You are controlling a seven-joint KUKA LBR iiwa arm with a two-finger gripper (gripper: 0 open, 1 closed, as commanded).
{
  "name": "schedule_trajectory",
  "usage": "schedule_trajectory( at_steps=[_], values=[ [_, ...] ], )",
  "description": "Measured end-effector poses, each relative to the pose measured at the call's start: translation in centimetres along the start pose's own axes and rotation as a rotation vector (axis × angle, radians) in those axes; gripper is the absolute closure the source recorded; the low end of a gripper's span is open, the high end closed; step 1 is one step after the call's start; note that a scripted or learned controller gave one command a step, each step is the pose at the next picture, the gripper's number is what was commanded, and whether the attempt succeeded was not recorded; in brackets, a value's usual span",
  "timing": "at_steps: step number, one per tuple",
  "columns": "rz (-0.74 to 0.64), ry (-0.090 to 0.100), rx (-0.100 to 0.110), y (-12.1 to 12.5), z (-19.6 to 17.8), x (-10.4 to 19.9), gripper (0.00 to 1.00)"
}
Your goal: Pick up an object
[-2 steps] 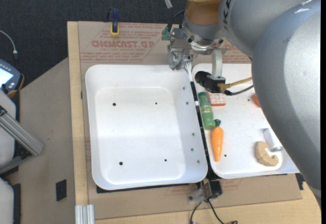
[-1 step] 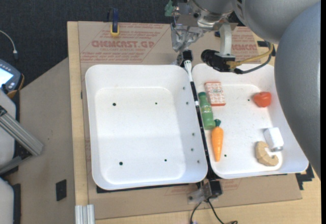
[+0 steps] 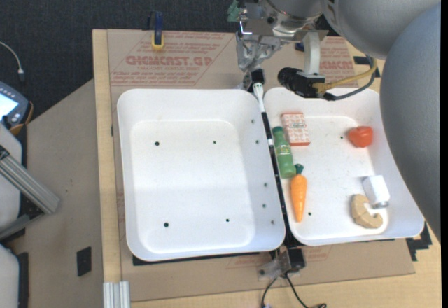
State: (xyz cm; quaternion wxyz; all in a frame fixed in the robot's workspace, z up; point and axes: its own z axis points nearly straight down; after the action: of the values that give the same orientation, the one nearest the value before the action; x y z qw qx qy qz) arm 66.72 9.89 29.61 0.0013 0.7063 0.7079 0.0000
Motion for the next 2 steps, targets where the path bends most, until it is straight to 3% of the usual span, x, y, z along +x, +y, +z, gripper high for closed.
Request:
schedule_trajectory(
  at_steps=[1,2],
  values=[
    [-0.002,0.002,0.01,-0.2,4.0,5.8,1.0],
    [0.0,0.001,0.005,-0.1,2.7,5.6,1.0]
  ],
)
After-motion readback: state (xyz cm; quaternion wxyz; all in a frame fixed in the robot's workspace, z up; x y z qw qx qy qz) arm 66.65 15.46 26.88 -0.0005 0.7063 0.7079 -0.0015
